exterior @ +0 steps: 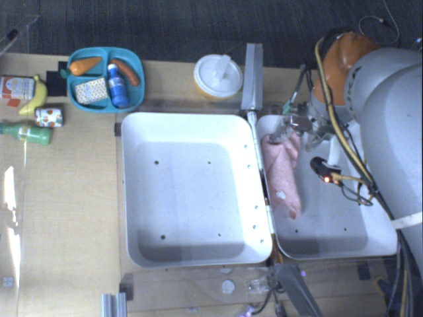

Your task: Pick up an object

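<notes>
Bench [66,210]: pale wood, carrying both bins side by side.
Left bin [195,127]: shallow, white, square with rounded corners, a few small dark dots on its floor.
Arm [390,111]: grey, bulky, entering from the right over the right bin, orange band at its upper end, yellow and black cables looped along it.
Right bin [330,243]: white, touching the left bin's right wall; its right part is covered by the arm.
Pink cloth [283,174]: crumpled, lying lengthwise along the right bin's left wall, its upper end just below the gripper.
Blue tray [135,78]: three compartments with toy food and a blue bottle, beyond the left bin's far-left corner.
White lid [218,76]: round, on a yellow cup, beyond the left bin's far edge.
Gripper [295,125]: low over the right bin's far-left corner, at the cloth's upper end; cannot tell how it stands, nor whether it touches the cloth.
Small toys [33,104]: banana, can, green bottle, carton at the bench's left edge.
</notes>
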You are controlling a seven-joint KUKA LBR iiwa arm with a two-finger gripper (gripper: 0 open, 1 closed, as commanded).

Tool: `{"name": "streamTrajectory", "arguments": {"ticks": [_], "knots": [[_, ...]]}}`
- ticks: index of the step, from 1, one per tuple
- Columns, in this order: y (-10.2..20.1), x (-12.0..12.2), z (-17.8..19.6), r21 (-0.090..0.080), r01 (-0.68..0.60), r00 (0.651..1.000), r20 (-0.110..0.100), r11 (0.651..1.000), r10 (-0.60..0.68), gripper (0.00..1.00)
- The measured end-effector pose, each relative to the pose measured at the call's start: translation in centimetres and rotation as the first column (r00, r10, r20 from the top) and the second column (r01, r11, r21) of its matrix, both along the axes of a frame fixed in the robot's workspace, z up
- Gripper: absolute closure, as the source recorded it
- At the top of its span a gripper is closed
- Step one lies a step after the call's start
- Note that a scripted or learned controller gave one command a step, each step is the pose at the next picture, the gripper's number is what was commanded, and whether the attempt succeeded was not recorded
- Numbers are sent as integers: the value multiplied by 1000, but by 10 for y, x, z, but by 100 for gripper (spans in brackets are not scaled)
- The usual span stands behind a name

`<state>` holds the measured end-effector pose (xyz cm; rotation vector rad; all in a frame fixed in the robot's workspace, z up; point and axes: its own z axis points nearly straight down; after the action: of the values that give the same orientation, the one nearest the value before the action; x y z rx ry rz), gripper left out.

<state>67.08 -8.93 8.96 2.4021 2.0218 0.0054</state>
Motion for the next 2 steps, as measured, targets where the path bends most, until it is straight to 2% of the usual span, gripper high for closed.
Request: {"name": "streamTrajectory", "arguments": {"ticks": [2], "knots": [[0, 0, 0, 0, 0, 1000, 0, 1000, 0, 0]]}}
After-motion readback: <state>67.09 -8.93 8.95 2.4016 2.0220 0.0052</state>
